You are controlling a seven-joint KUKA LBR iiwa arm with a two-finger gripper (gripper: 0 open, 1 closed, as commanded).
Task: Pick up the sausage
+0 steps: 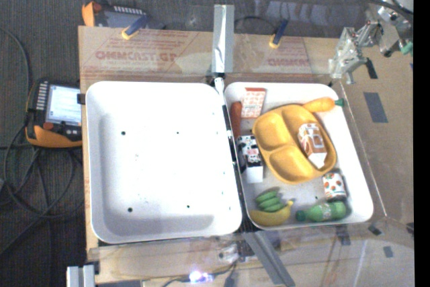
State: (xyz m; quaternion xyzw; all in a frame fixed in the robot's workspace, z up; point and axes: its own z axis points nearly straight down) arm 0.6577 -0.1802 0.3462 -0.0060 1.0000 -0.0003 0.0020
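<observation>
- The shallow white plastic bin on the left (107, 212) is sitting in the left half of the frame.
- The short reddish-brown sausage (236, 118) is lying at the upper left corner of the right-hand white bin (366, 201), hard against the wall the two bins share, its long axis running up and down the frame.
- A red-and-white printed card (253, 103) is lying just right of it, and a yellow divided plastic dish (289, 138) is sitting further right, near the bin's middle.
- The grey two-finger gripper (347, 60) is hanging at the upper right of the frame, outside the bin's top corner; it is grasping nothing, though how far the fingers are parted I cannot tell.
- So the sausage is lying down and to the left of the tool, well apart.
</observation>
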